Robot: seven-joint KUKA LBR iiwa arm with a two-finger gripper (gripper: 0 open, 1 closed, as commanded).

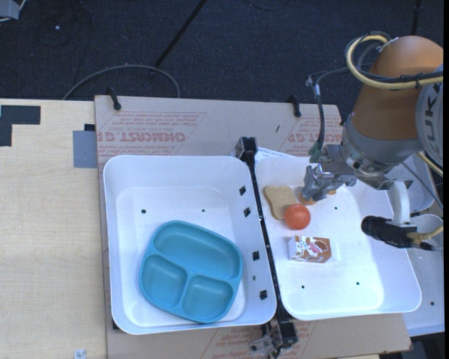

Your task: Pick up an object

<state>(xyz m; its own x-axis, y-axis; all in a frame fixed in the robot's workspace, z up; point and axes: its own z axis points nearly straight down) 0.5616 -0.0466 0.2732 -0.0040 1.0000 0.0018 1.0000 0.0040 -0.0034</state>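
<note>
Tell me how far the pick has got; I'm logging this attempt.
Done: the hand sits low over the right bin, beside the tan toast-like piece and the red ball. In hand: nothing visibly; both rest on the bin floor, as does the small packet. Left: grasp one and lift it. The blue tray lies in the left bin.

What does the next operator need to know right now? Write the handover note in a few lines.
Gripper: low over the far part of the right bin, beside the tan bread-like piece; nothing seen held, finger state unclear.
Right bin items: tan piece, red tomato-like ball touching it, small printed packet nearer the front.
Left bin: blue divided plate.
Done: no pick seen yet.
Left: grasp and lift one object, probably the tan piece or ball.
</note>
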